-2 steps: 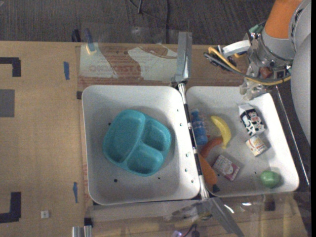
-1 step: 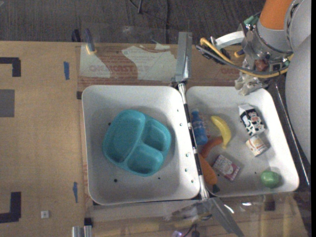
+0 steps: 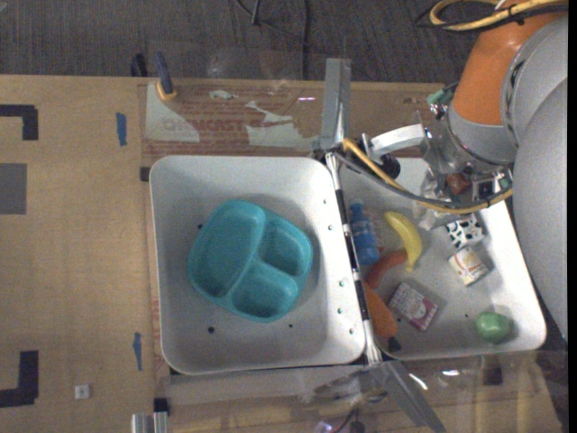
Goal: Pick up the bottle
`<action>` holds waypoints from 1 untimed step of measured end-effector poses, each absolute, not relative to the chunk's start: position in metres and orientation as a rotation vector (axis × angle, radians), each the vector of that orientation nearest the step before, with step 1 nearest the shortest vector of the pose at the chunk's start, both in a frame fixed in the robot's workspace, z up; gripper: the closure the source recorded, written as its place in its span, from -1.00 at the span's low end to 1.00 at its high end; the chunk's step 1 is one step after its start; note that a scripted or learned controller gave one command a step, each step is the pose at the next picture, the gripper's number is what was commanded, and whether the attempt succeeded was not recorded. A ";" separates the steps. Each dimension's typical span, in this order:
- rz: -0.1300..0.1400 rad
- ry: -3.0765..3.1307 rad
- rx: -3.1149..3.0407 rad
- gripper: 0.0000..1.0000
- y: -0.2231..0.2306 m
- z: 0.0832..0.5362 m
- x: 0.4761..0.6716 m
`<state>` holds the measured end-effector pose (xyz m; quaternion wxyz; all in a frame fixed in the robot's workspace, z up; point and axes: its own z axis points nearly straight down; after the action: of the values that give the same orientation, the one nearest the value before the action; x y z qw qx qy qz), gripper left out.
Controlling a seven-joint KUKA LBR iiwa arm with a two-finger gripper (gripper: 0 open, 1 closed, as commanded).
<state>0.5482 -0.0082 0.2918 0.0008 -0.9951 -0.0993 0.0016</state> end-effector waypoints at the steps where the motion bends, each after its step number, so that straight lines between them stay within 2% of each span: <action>1: 0.000 -0.311 -3.127 1.00 0.026 0.324 0.539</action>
<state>0.5389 0.0265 0.3242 -0.0002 -0.9951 -0.0989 -0.0001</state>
